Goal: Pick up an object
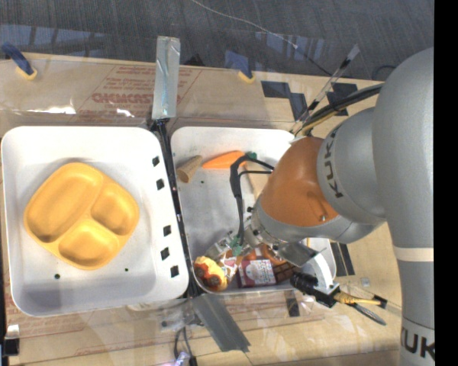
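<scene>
A yellow sectioned tray (82,214) lies in the left bin (30,147), on a cardboard-covered bench (76,90).

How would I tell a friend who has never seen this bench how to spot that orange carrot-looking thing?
Find the right-hand shallow white bin, the one the grey arm with the orange band hangs over. Look along its far wall: the slim, tapered orange carrot-shaped toy lies there beside a short tan wooden peg. It is plain orange and pointed, unlike the mixed-coloured packets heaped at the bin's near edge.
</scene>
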Robot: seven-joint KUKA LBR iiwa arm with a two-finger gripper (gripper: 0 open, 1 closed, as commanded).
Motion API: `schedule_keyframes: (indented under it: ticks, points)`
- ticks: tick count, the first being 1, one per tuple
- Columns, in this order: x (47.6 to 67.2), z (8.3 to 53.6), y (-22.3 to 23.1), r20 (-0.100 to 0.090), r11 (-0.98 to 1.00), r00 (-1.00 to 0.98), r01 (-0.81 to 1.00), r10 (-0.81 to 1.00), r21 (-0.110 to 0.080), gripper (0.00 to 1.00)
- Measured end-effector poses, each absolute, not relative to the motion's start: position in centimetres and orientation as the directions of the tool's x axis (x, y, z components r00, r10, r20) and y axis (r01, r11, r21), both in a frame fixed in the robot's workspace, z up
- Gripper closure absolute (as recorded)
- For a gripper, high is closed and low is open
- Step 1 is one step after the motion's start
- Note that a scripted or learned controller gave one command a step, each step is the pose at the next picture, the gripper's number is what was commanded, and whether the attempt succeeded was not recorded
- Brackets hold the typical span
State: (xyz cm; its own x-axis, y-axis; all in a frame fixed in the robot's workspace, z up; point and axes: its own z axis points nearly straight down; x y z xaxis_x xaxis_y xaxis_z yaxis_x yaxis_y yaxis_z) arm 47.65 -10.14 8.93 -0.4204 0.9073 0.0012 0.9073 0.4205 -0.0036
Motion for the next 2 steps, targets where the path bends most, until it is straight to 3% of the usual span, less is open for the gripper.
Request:
schedule_keyframes:
  ticks: [2]
  points:
    - [47.71, 8.95, -9.89, 0.002, 0.494, -0.494, 0.869, 0.869, -0.003, 0.0]
